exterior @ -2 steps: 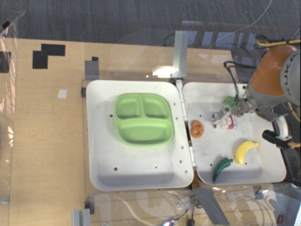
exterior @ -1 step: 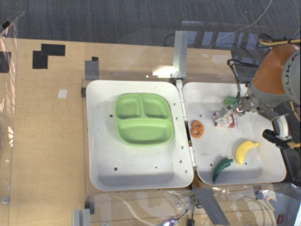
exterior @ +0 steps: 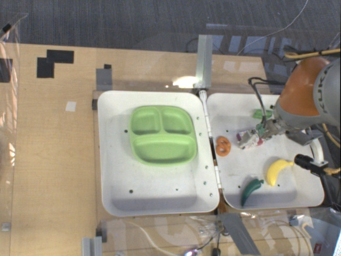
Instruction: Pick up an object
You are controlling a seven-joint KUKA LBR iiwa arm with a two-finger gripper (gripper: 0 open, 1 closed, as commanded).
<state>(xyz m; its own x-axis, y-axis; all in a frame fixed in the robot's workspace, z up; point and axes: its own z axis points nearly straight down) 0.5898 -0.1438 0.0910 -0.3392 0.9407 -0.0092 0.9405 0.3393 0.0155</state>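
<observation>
Toys are spread in the right bin (exterior: pixel 229 103): pretzel (exterior: pixel 222 145) at nine o'clock, banana (exterior: pixel 277 170) and pepper (exterior: pixel 250 190) at six. Whether the gripper (exterior: pixel 261 134) is open cannot be told. One toy should be picked and squeezed at its middle.

In the right bin (exterior: pixel 234 196) lie a yellow banana (exterior: pixel 277 171), a dark green pepper (exterior: pixel 250 190), an orange pretzel (exterior: pixel 222 146) near the left wall, and a small green piece (exterior: pixel 258 113).
</observation>
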